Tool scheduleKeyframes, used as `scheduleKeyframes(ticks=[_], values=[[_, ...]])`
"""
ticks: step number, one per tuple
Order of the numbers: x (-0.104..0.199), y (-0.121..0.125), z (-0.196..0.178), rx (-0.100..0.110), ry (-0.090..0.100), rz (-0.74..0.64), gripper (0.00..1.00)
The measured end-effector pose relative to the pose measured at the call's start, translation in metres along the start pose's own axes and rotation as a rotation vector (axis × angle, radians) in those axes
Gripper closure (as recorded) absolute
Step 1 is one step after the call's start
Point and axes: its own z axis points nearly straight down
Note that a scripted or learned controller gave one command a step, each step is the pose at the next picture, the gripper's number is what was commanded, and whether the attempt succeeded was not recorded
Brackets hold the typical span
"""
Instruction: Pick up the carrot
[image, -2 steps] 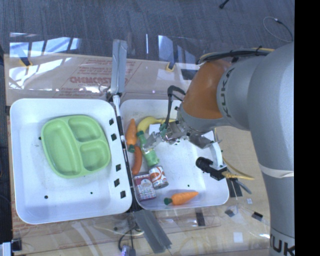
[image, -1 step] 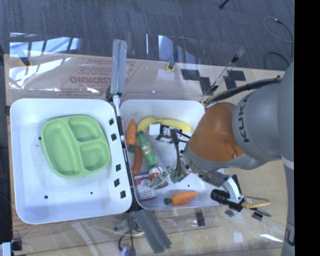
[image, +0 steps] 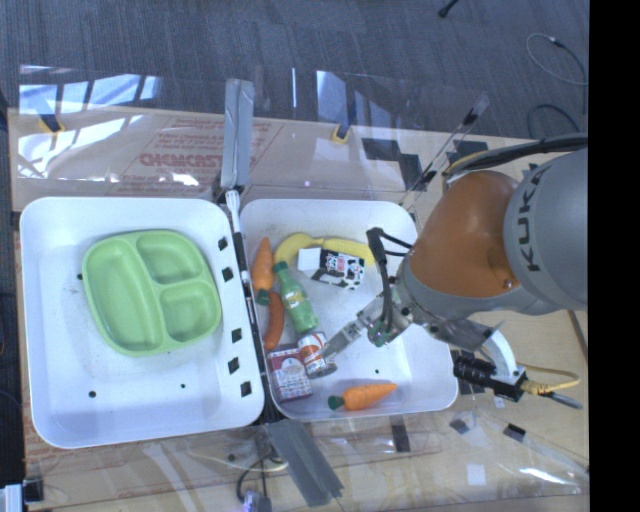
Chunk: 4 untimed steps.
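A carrot (image: 366, 396) with a green top lies on its side near the front edge of the right bin (image: 430, 385). Two more orange carrot-like pieces, one (image: 262, 267) above the other (image: 274, 320), lie along that bin's left wall. My gripper (image: 337, 343) reaches down and to the left from the orange wrist band (image: 465, 240). Its tip is next to a small can (image: 314, 353), above and left of the green-topped carrot. Nothing can be seen held in it.
The right bin also holds a banana (image: 318, 243), a green bottle (image: 296, 298), a black-and-white box (image: 341, 267) and a red packet (image: 289, 375). A green divided plate (image: 150, 290) sits in the left bin (image: 50, 400). The arm covers the right bin's right side.
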Motion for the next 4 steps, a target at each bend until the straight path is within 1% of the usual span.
scheduleKeyframes(ticks=[1, 2, 3, 4], values=[[-0.017, -0.011, -0.028, 0.0, -0.002, -0.238, 0.0], [-0.053, -0.034, 0.087, -0.001, -0.002, -0.441, 0.0], [-0.078, -0.039, 0.086, -0.002, -0.004, -0.501, 0.0], [-0.075, -0.042, 0.084, -0.006, -0.01, -0.561, 0.0]])
